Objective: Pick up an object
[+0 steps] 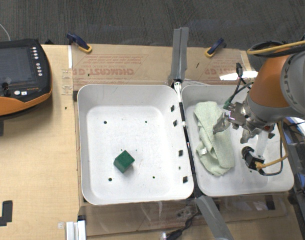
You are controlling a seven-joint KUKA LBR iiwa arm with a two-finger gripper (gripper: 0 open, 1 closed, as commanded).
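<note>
Presently the gripper [236, 125] is seen over the right bin [272, 181], its fingers apart and empty, beside the pale cloth [212, 139] at its nine o'clock. A green block [124, 161] lies in the left bin [92, 149]. Limp cloth could be pinched thinly and slip free.

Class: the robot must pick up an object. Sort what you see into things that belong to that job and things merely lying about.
Belongs to the job:
green block, left bin
pale cloth, right bin
gripper

Lying about:
control pendant
two clamps
cardboard sheet
</note>
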